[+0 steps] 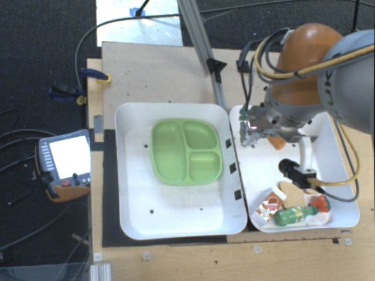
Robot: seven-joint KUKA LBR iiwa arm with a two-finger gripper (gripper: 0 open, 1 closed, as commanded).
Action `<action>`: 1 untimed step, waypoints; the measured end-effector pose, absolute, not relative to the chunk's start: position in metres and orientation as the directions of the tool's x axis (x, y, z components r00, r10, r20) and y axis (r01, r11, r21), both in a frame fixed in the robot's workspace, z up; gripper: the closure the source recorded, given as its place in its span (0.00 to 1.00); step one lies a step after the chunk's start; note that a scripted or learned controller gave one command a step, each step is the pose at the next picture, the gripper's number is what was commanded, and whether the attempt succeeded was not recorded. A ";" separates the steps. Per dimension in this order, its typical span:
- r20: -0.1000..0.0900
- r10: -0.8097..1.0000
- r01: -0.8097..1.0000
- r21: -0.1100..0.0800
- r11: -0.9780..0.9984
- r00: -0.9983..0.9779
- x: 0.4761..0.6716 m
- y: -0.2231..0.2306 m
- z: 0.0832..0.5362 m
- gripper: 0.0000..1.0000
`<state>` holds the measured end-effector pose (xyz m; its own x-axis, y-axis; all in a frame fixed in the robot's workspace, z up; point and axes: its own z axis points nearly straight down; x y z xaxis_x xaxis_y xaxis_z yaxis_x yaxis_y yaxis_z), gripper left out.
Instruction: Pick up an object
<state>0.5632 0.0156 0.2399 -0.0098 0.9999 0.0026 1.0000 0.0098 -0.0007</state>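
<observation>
Two shallow white bins are seen on a bench. A glossy green bottle is laid near the right bin's front edge, its long axis left-right. The gripper is lowered at that bin's upper left.

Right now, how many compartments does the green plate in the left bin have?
3. The green plate has one long compartment down its left side, one at upper right and one at lower right. None looks hidden.
</observation>
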 end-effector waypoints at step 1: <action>0.003 1.000 1.000 -0.001 0.011 -0.011 0.538 0.066 0.245 1.00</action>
